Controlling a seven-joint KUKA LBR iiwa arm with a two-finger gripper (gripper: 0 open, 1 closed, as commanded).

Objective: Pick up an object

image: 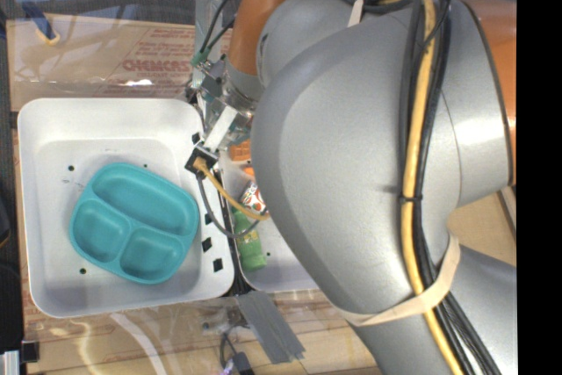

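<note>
teal divided plate alone in the left bin, arm bulk over the right bin

teal divided plate lies flat on the floor of the left bin, a little toward the near side and turned at a slant to the bin's walls. it has three compartments, one long one on its far side and two smaller ones on its near side. nothing touches it. a few small dark dots mark the bin floor around it.

the gripper hangs near the far end of the wall that the two bins share, well apart from the plate and above it. from this angle i cannot tell whether the gripper is released or clenched, and nothing can be seen in its grasp.

the grey arm reaches in from the right and covers most of the right bin; its orange band sits just above the wrist. in the strip of the right bin that shows along its left side, a green bottle-like object lies close to the shared wall. just beyond it is a small orange-and-white item, partly hidden under the arm and too small to name. small black squares dot the shared wall beside the green object.

beyond the bins, brown card with red print lies on the bench.
</note>
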